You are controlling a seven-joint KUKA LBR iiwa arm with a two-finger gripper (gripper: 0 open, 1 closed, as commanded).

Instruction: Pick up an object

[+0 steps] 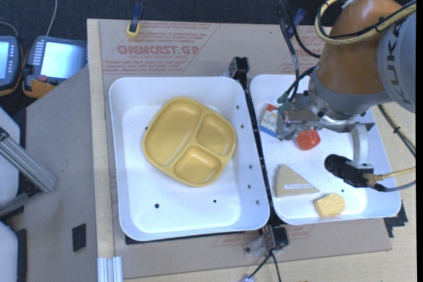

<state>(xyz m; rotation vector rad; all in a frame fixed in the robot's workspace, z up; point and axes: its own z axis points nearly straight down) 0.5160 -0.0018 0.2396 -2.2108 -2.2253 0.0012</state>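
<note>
On the left, in the left bin, a yellow divided plate: wide, stiff, shallow-rimmed, awkward for a narrow grasp. Across the divide, in the right bin, a small carton close against the gripper. Hard to tell from above whether open or closed; nothing visibly held. Just right of it, a red round thing, perhaps a toy tomato: probably light, smooth and prone to rolling, so best pinched across the widest part. Nearer the front, a pale wedge and a yellow ridged piece: likely light and firm, with flat sides good for gripping.
</note>
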